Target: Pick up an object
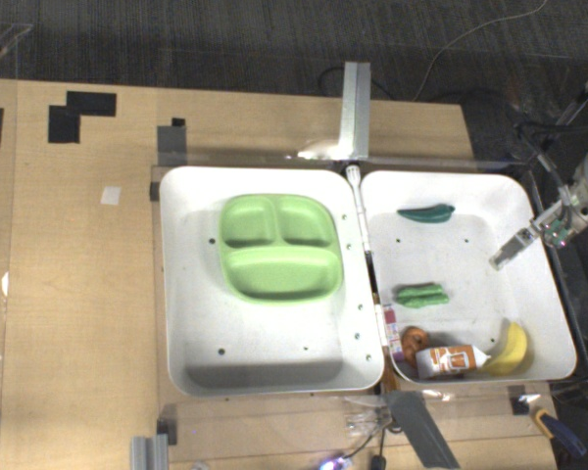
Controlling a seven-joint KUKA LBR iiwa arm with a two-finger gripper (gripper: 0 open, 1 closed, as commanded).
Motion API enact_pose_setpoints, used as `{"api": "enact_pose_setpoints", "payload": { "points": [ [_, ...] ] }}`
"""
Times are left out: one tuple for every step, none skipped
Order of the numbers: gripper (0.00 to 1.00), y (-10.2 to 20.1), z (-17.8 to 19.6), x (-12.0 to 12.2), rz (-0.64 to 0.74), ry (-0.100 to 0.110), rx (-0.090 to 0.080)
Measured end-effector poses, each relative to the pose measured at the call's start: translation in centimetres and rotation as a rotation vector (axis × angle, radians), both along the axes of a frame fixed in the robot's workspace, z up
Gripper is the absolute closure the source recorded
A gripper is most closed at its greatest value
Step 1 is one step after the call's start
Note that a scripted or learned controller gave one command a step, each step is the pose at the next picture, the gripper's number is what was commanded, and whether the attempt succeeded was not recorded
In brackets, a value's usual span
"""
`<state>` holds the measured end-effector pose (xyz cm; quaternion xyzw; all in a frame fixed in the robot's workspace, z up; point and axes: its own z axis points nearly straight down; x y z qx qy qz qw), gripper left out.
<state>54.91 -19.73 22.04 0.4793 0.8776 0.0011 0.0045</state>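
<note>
Objects for picking sit in the right bin [470, 189]: five items counted. One dark green pepper-like piece [426, 213] lies near the bin's far side, one lighter green vegetable piece [420, 296] lies mid-bin toward the left wall, and three things crowd the near edge: one banana [510, 350] at the near right corner, one white carton with an orange label [449, 360] just left of it and touching or nearly touching it, and one small brown lumpy item [413, 340] at the carton's left end, too small to identify. Claw [510, 251] hangs over the right part of this bin, reaching in from the right edge, apart from every item; a single grey finger-like tip shows, so how wide it stands can't be told, and nothing is visible between its fingers. Arm is mostly cut off at the frame's right side. Left bin [191, 262] holds one light green divided tray [278, 246] with three compartments, set toward the far half. Two white bins side by side on the wooden desk [69, 262]. Near rim of the right bin partly hides the carton's lower edge.
</note>
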Motion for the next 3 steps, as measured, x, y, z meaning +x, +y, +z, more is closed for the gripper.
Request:
{"api": "enact_pose_setpoints", "payload": {
  "points": [
    [0.0,-0.5,-9.4,-6.0,0.052,0.004,0.001],
    [0.0,7.3,-12.8,-2.0,-0.037,-0.01,0.001],
    [0.0,9.3,-12.9,2.2,0.082,-0.009,-0.001]
  ]
}}
